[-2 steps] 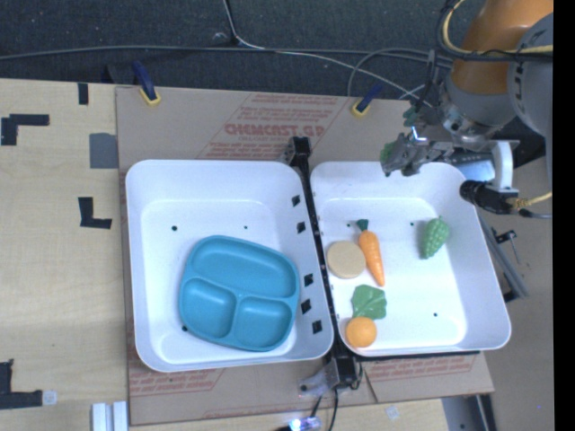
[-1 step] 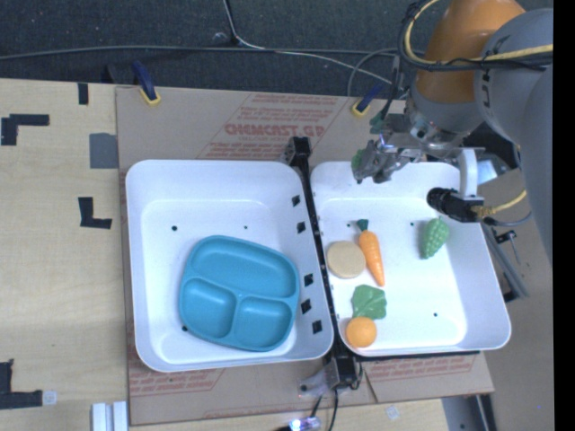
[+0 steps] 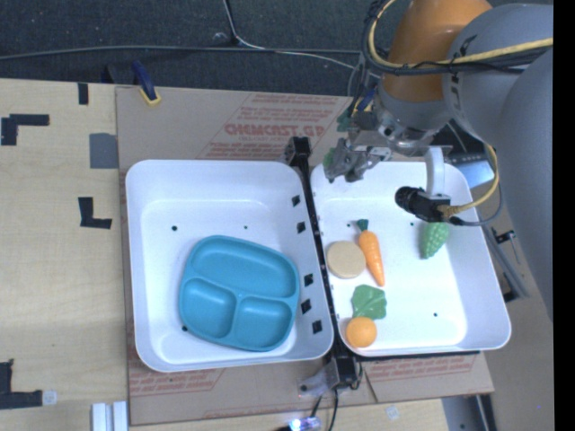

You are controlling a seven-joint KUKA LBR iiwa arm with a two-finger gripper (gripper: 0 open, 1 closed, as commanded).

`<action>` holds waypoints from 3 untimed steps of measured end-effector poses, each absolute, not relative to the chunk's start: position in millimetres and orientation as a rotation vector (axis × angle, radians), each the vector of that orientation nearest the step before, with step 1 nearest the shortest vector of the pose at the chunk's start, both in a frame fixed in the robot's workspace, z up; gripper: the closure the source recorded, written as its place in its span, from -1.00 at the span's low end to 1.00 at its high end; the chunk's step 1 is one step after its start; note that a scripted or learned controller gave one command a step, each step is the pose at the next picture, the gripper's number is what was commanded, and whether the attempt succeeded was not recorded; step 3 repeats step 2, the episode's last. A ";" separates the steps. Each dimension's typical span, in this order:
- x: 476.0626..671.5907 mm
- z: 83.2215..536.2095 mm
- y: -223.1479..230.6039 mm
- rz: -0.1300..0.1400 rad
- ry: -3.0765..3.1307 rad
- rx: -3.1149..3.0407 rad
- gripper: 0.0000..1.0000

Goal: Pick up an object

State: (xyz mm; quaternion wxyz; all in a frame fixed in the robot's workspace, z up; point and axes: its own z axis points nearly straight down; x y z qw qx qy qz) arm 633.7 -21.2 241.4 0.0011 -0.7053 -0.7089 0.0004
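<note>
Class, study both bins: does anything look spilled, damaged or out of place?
Nothing stands out. The blue tray lies flat in the left bin; the carrot and other toy foods sit loosely in the right bin.

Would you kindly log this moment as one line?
hand: over right bin's far-left corner | carrot, cookie: in bin | blue tray: left bin

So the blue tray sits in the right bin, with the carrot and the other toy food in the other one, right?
Not quite: the camera view shows the blue tray in the left bin. The carrot and other toy food lie in the other, right bin.
</note>
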 end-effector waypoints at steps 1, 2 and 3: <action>639.4 246.9 33.7 0.001 -2.226 -2.215 1.00; 644.2 249.6 88.5 0.001 -2.227 -2.214 1.00; 644.2 249.6 88.5 0.001 -2.227 -2.214 1.00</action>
